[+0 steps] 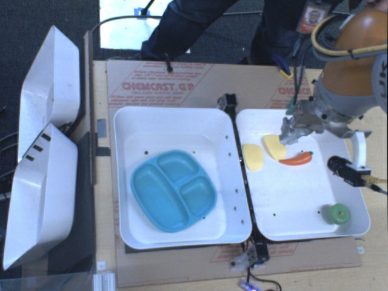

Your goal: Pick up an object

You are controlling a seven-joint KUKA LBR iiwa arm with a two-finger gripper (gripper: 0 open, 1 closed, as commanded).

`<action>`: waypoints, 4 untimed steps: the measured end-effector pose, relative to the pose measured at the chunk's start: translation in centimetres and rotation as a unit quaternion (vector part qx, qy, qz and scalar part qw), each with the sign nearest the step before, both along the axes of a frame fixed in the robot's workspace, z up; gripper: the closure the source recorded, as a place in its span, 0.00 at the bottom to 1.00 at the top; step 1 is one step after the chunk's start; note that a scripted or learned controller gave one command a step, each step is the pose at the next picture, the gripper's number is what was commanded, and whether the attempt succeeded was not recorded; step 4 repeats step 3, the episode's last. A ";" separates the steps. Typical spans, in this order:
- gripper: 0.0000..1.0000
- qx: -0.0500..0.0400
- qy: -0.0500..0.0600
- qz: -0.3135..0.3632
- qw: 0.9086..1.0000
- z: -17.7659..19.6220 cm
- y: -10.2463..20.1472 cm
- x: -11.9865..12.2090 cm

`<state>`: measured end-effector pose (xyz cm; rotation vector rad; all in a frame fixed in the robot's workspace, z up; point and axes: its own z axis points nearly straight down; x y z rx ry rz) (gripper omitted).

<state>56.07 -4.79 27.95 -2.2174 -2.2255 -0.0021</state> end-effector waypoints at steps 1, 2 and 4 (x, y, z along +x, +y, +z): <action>1.00 0.000 0.000 0.000 1.000 0.0 4.6 2.0; 1.00 0.000 0.001 0.000 1.000 -2.3 9.2 3.6; 1.00 0.000 0.000 -0.001 1.000 -2.5 14.5 5.5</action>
